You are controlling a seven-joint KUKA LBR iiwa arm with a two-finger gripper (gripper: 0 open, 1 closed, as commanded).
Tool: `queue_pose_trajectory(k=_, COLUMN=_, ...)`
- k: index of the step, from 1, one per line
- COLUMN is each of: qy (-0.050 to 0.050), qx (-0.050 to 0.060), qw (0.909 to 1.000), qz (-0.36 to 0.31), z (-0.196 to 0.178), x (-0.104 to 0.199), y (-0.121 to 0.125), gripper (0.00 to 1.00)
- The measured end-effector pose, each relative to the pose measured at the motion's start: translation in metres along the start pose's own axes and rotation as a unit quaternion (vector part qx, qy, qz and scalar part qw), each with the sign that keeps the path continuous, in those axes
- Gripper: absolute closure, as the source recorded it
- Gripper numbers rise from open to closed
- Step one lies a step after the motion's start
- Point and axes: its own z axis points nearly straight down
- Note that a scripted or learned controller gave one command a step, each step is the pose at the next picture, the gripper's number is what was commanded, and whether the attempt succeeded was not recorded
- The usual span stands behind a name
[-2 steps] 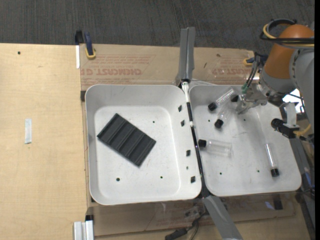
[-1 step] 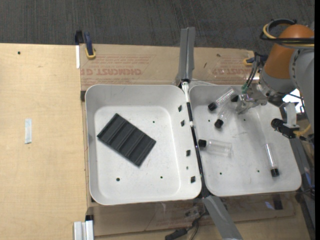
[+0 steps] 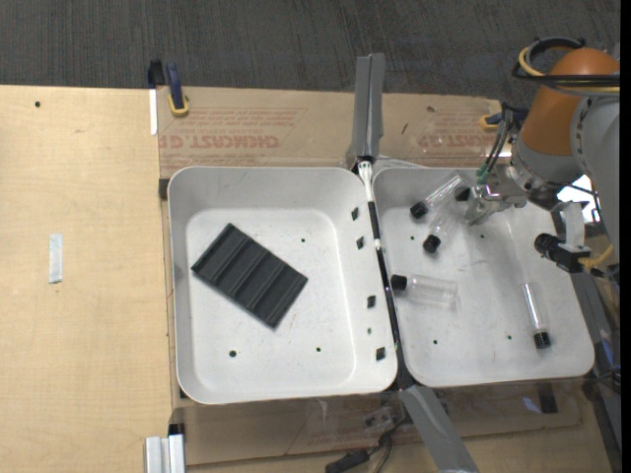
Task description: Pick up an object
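The right bin (image 3: 493, 363) holds several clear tubes with black caps. One tube (image 3: 440, 194) lies near the bin's back wall, a second tube (image 3: 435, 231) just in front of it. A third tube (image 3: 426, 288) rests near the left wall and another tube (image 3: 532, 311) sits at the front right. My gripper (image 3: 481, 201) hangs low over the back of the right bin, just right of the rear tube. The arm's orange band (image 3: 582, 67) shows above it. In the left bin (image 3: 197, 372) a dark grey ribbed block (image 3: 248, 274) lies flat and slanted.
A grey divider post (image 3: 369, 106) rises between the bins at the back. Black clips (image 3: 375, 254) line the shared wall. Cardboard (image 3: 256, 136) lies behind the bins, with a blue clamp (image 3: 173, 85) at its left corner. A wooden bench top (image 3: 79, 264) extends to the left.
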Motion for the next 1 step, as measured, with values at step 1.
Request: queue_pose_trajectory(k=1, qy=0.0, qx=0.0, qw=1.0, qz=0.0, z=0.0, x=0.0, y=0.0, gripper=0.0)
